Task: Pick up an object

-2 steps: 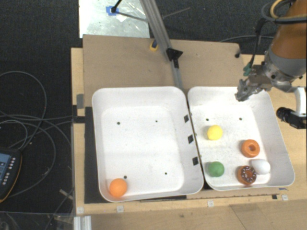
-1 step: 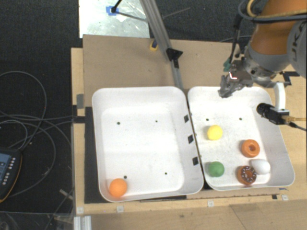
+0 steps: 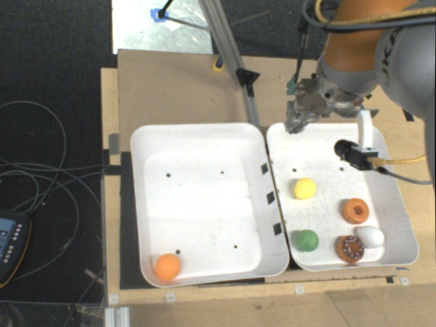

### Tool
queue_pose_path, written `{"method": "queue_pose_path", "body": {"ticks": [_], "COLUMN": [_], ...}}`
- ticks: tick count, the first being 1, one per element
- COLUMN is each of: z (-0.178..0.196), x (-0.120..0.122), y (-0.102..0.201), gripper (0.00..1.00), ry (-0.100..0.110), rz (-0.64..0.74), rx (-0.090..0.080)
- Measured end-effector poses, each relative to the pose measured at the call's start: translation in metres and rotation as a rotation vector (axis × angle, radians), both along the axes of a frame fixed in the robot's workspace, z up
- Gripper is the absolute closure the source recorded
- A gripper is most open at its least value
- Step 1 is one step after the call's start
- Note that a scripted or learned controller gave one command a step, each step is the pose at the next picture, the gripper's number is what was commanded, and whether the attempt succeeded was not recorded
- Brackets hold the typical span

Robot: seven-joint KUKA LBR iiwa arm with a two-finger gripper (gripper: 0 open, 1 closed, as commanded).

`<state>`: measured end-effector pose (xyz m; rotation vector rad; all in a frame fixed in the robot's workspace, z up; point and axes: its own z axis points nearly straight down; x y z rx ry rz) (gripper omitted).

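Note:
My gripper hangs over the far left corner of the right bin, with the grey arm and its orange band above it. Nothing shows between its fingertips. In the right bin lie a yellow ball, a green ball, an orange ring, a chocolate doughnut with sprinkles and a white egg-shaped object. An orange ball rests in the near left corner of the left bin. The gripper is well behind the yellow ball.
A grey pole slants across the bench behind the bins. A black sensor with a yellow cable sits on the arm over the right bin's far side. Cables lie on the floor at left.

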<state>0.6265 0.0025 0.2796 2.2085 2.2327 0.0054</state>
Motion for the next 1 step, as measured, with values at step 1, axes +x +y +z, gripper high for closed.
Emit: {"method": "queue_pose_path", "body": {"ticks": [1], "z": [-0.0113], "x": [0.0010], "y": [0.0569], "gripper": [1.00], "ry": [0.003], "rz": [0.000], "rx": [0.001]}}
